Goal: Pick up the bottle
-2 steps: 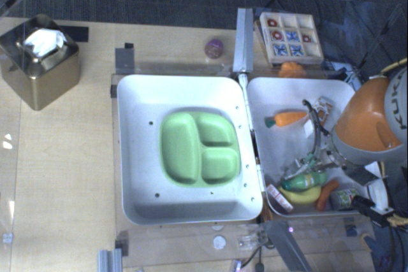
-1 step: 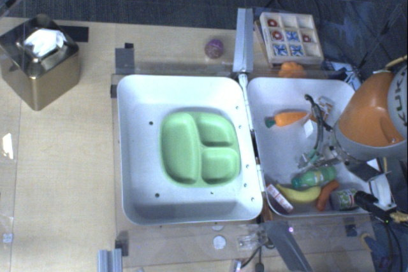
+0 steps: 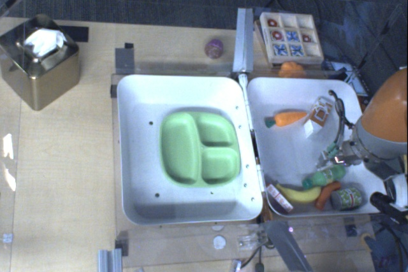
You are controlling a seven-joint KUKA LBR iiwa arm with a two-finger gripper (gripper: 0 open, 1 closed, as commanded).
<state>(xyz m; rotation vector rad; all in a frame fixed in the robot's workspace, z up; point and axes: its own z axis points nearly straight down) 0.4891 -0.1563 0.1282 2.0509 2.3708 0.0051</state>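
Gripper (image 3: 336, 156) is hanging low over the right bin (image 3: 280, 95), near its right wall, directly above the green bottle (image 3: 324, 176); whether anything is pinched cannot be told. The bottle is lying toward the bin's near right corner, touching a banana (image 3: 297, 193) at the near edge and a small carrot (image 3: 326, 193), with a can (image 3: 346, 198) in the corner itself. A bigger carrot (image 3: 288, 118) is lying toward the far wall, and the left bin (image 3: 137, 105) is carrying a green tray (image 3: 199, 147).

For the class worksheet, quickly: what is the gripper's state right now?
Gripper: low in the right white bin, just above the green plastic bottle; open or closed cannot be told.
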